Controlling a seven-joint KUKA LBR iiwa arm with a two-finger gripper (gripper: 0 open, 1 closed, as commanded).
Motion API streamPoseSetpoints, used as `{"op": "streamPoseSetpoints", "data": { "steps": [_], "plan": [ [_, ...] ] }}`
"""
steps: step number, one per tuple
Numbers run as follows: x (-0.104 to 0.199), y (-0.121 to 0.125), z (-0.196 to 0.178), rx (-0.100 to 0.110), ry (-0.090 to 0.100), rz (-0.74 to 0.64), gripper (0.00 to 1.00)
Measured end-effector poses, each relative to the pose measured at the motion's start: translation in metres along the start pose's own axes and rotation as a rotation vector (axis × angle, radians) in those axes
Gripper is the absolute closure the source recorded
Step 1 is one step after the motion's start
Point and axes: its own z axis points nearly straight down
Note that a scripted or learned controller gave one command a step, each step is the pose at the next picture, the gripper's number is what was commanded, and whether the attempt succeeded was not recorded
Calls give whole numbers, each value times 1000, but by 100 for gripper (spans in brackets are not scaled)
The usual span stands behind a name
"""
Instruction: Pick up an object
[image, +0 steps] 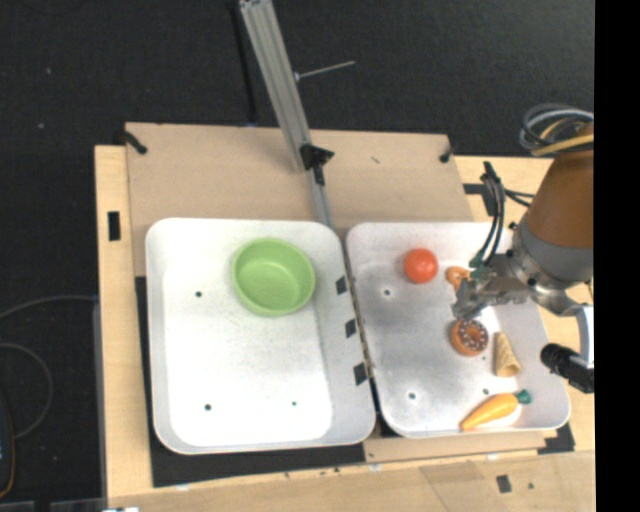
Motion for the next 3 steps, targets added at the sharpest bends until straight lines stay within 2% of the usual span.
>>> {"op": "streamPoseSetpoints", "data": {
  "steps": [1, 3],
  "plan": [
    [52, 4, -10, -2, 1, -4, 100],
    [167, 33, -3, 1, 1, -3, 100]
  ]
}}
